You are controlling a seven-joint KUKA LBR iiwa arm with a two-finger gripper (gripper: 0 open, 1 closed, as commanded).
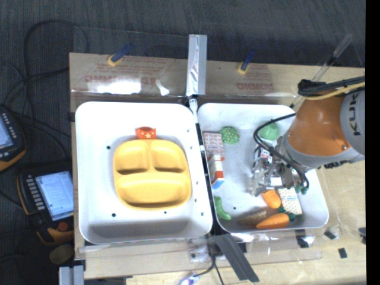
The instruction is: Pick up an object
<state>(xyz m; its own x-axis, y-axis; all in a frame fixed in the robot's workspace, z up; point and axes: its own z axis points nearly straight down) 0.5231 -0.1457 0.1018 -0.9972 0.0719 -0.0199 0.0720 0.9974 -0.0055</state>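
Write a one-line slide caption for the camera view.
The end effector hangs over toy food in the right bin; a yellow tray sits in the left bin.

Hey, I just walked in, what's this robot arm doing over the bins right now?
The arm is reaching into the right bin, with its gripper low over a cluster of toy food near the bin's front right corner. Close by lie two carrots, a brown piece and a small patterned packet. Nothing can be seen lifted yet. The left bin holds a yellow divided tray with a small orange-red item behind it.
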